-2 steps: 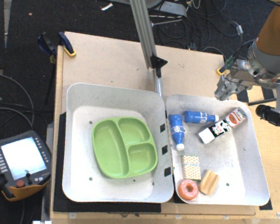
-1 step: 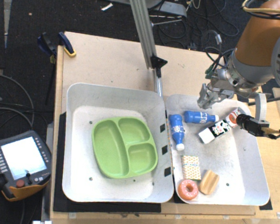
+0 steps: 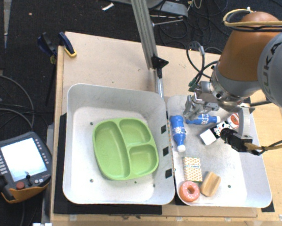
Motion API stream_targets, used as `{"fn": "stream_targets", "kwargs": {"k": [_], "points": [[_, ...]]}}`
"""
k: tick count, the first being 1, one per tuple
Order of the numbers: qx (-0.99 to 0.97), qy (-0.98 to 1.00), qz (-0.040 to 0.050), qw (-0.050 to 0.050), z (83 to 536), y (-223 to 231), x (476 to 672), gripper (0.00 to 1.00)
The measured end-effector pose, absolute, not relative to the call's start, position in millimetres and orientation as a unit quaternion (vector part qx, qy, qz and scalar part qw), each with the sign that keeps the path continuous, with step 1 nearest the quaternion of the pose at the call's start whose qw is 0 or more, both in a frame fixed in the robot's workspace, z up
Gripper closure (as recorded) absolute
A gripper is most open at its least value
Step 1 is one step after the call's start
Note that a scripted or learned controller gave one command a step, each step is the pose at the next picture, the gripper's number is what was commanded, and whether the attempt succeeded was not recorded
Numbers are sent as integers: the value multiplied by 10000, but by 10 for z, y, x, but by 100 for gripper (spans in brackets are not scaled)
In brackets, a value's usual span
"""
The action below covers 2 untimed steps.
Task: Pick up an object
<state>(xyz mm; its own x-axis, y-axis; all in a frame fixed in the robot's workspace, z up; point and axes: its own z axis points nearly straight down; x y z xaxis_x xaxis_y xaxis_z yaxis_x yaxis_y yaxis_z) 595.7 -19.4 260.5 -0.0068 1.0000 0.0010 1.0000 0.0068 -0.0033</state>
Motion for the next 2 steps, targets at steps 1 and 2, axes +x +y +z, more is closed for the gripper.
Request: {"fn": "stream_targets", "kwargs": {"k": [1, 2], "points": [[-7039, -7103, 1, 14, 2633, 335, 5790, 100], [-7045, -7097, 9, 18, 2511, 720, 5592, 100]]}}
